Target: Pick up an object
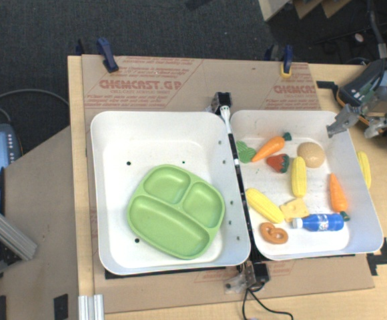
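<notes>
The right bin (313, 122) holds toy foods: a carrot (269, 148), a green piece (245, 153), a red piece (280, 163), a beige ball (311, 155), an upright corn cob (299, 177), a yellow cob (265, 205), a cheese wedge (293, 209), an orange ring (273, 233), a blue and white bottle (320, 223) and a second carrot (338, 193). A yellow banana (364, 169) lies along the right wall. My gripper (343, 122) hangs over the bin's far right corner, apart from all the items, with nothing seen in it.
A green divided plate (175, 210) lies in the left bin (113, 139). Both bins rest on a cardboard sheet (153, 79) held by blue clamps (107, 55). The arm's body (373, 89) stands past the right bin's far corner.
</notes>
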You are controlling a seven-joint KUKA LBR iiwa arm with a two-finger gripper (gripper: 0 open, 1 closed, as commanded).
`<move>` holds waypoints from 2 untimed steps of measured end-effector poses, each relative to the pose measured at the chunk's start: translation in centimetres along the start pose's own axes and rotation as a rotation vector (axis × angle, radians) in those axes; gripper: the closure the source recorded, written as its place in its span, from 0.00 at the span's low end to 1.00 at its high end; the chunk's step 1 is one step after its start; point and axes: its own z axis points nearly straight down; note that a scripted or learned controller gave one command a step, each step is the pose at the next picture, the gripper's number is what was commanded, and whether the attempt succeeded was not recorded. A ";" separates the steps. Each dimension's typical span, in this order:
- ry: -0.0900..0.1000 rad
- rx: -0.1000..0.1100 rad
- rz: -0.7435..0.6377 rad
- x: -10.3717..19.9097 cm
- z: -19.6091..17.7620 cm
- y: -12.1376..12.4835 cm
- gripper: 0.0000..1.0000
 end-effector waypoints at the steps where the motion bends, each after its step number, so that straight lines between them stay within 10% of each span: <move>1: 0.004 0.009 0.001 1.8 20.1 -3.5 0.00; 2: -0.001 -0.004 0.002 1.6 18.2 -3.1 1.00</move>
